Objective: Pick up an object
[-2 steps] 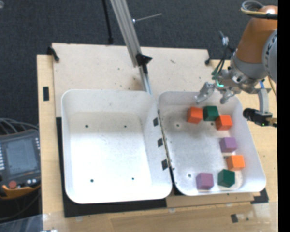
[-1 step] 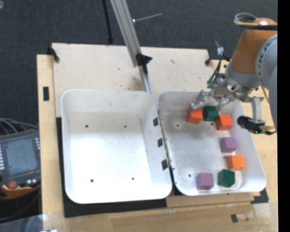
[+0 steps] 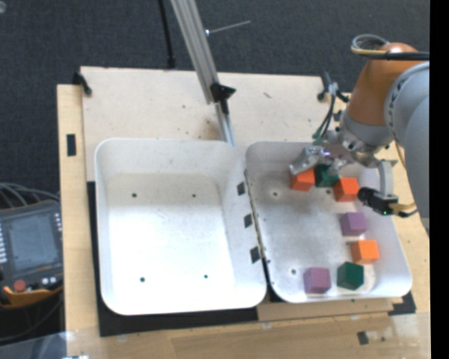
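My gripper (image 3: 316, 161) hangs low over the far part of the right bin (image 3: 284, 223). Directly below it lie an orange block (image 3: 302, 179) and a dark green block (image 3: 328, 176), with a second orange block (image 3: 346, 189) just to their right. The gripper's body hides part of the green block. Nothing visibly hangs from the gripper.
More blocks sit along the right bin's right and near sides: a purple one (image 3: 352, 223), an orange one (image 3: 365, 250), a green one (image 3: 350, 275) and another purple one (image 3: 316, 280). The left bin (image 3: 172, 223) adjoins it. A slanted metal post (image 3: 198, 51) rises behind the bins.
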`<action>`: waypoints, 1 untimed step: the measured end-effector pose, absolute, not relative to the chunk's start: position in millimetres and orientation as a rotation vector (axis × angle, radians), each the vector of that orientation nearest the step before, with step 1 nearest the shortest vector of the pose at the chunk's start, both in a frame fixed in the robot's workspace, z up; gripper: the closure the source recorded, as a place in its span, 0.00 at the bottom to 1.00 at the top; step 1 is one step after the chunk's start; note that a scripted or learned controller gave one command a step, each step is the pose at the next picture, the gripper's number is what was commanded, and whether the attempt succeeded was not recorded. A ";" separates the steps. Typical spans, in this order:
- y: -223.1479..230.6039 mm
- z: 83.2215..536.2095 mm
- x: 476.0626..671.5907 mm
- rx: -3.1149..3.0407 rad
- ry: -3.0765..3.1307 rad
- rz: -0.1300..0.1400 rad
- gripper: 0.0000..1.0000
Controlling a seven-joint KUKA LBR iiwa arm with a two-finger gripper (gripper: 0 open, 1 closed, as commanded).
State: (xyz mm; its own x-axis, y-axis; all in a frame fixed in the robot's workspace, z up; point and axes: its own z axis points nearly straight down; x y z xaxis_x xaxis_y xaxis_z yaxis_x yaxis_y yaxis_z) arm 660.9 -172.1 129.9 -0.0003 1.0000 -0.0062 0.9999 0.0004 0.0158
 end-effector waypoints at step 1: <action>-173.0 127.0 663.5 2.204 2.207 0.017 0.00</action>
